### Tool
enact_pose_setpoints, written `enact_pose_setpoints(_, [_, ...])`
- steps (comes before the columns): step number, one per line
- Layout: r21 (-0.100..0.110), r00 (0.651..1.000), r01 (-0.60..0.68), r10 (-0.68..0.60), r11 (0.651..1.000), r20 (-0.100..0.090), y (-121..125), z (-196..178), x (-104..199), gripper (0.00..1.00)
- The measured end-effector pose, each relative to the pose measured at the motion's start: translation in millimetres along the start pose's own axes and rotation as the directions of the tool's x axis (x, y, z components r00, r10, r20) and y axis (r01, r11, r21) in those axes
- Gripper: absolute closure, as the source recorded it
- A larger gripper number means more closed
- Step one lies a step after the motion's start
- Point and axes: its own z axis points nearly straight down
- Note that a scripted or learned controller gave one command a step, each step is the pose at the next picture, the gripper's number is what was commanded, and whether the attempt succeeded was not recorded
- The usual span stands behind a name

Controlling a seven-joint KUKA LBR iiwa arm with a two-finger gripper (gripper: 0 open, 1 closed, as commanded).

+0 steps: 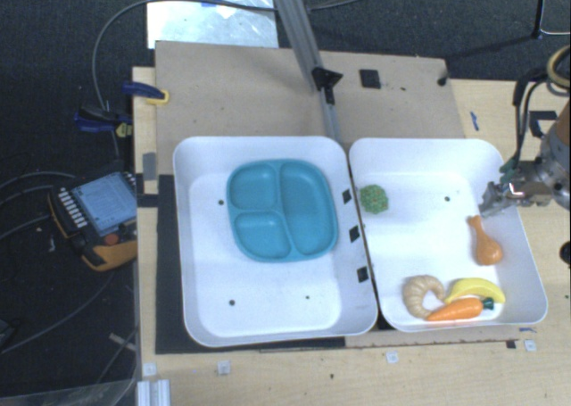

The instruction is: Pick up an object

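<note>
There are 2 white bins: the left bin (pixel 201 244) and the right bin (pixel 419 163). The left bin holds 1 blue divided plate (pixel 282 209) with 3 compartments. The right bin holds 5 toy foods: 1 green broccoli floret (pixel 374 199), 1 orange-brown chicken drumstick (pixel 484 242), 1 pale croissant (pixel 421 293), 1 yellow banana (pixel 476 288) and 1 orange carrot (pixel 457 310).
</note>
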Motion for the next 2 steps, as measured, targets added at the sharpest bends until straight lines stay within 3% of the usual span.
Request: enact_pose_setpoints(2, [0.003,1.000,0.004,-0.004,1.000,-0.003,13.4,1.1,95.5,1.00])
